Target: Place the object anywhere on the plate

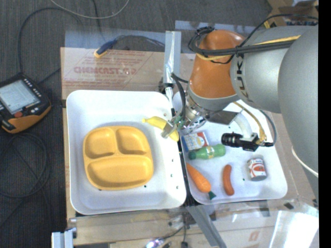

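A yellow divided plate lies in the left white bin. A yellow banana hangs just right of the plate's far corner, over the left bin's right side. My gripper is shut on the banana; yellow shows on both sides of the fingers. The banana is near the plate's rim but not on it. The grey and orange arm reaches in from the upper right and hides part of the right bin.
The right bin holds a carrot, a sausage, a small can, a green bottle and a small printed carton. A handheld controller lies on the floor to the left.
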Action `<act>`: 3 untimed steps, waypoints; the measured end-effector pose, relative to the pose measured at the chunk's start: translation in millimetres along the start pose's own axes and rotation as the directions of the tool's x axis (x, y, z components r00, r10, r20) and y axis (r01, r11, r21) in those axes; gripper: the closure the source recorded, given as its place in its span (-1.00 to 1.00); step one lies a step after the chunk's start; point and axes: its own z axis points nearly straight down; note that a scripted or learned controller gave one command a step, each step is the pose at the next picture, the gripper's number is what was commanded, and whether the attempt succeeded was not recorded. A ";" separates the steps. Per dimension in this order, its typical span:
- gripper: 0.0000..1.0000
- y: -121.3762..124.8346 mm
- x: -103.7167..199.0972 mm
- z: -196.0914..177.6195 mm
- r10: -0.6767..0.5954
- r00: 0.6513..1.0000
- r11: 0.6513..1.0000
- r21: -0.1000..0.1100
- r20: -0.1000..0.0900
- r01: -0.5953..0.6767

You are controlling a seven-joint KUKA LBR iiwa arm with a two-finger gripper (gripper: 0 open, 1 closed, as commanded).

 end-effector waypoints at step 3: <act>1.00 13.0 36.5 3.8 -0.072 0.997 0.997 0.001 0.000 0.072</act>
